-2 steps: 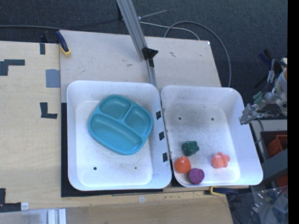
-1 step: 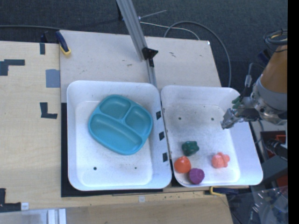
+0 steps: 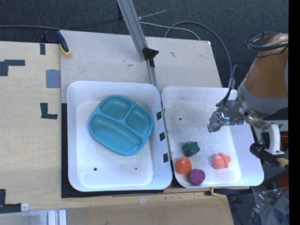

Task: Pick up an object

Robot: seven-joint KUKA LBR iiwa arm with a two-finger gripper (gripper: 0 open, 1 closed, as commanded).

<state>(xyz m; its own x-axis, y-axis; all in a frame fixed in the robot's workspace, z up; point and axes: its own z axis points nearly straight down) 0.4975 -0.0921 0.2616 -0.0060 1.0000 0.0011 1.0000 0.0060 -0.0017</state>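
Jaws (image 3: 214, 124) (grip state unclear) hang apart from green toy (image 3: 191, 148) below-left

The gripper (image 3: 216, 122) is hovering over the right bin (image 3: 197, 102), above the green toy (image 3: 191, 148), holding nothing.

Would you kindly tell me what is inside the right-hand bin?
Right bin: green piece, orange ball, purple ball, pink piece. The arm covers its right edge.
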